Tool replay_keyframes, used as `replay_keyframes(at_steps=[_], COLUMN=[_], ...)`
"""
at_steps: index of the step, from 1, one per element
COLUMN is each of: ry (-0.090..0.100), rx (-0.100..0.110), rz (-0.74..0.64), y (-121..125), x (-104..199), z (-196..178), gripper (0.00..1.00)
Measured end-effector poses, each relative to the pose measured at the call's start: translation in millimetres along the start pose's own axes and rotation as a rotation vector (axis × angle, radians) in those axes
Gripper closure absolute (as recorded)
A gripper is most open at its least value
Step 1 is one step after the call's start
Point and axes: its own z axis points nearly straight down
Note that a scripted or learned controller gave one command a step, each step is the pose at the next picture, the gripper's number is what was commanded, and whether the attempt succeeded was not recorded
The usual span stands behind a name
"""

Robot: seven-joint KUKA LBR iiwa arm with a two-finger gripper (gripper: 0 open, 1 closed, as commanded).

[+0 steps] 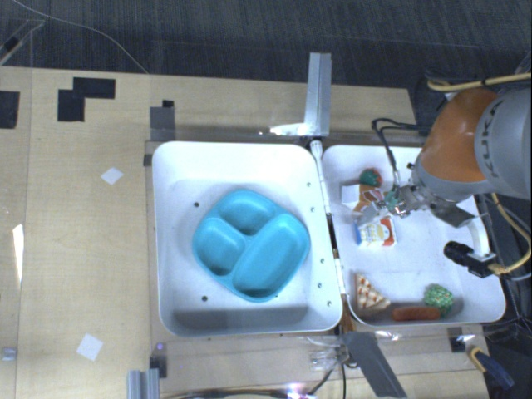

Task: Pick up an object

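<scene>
Robotics lab: wooden bench, two white bins, metal brackets, loose cables.

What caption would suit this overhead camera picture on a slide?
Robot arm's hand reaching among toy foods in the right bin; a blue divided plate sits in the left bin.

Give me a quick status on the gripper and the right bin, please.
Gripper low in right bin, over small carton; grasp unconfirmed. Pizza slice, sausage, broccoli along near wall. Blue divided plate in left bin.
</scene>
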Motion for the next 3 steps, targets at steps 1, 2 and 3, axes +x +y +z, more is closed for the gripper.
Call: replay_keyframes(at_steps=[1,2,3], ry=[0.004,-0.001,0.013], rx=[0.006,-0.002,0.036], rz=[0.04,0.087,0.311], y=[20.5,10.2,60.9], x=[-6.0,9.8,-8.4], z=[1.2,0.0,3.7], gripper=[0.0,0.0,0.0])
